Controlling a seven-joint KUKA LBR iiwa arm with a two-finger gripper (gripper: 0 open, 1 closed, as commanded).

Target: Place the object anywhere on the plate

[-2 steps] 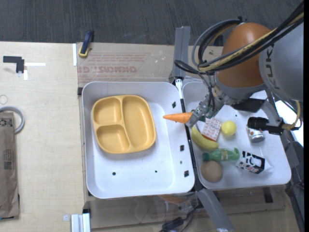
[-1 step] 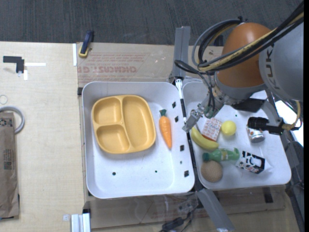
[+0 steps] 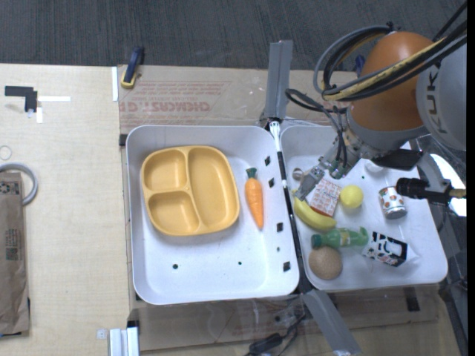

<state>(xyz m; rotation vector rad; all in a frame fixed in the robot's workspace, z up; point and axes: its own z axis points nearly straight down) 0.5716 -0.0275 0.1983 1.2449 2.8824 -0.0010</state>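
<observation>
Arm (image 3: 386, 80) reaching into right bin (image 3: 423, 269), gripper (image 3: 320, 175) low over carton (image 3: 324, 195), grip unclear, plate (image 3: 190, 190) in left bin (image 3: 208, 284), tan bench (image 3: 59, 221).

My tabletop (image 3: 67, 199) is pale wood, and two shallow white bins sit on it side by side: the left bin (image 3: 215, 280) and the right bin (image 3: 423, 269), touching along a grey divider. A sheet of brown cardboard (image 3: 193, 99) lies behind the left bin with a blue-and-yellow tool (image 3: 133, 67) at its far corner. A brown paper bag (image 3: 12, 251) rests at the tabletop's left edge.
</observation>
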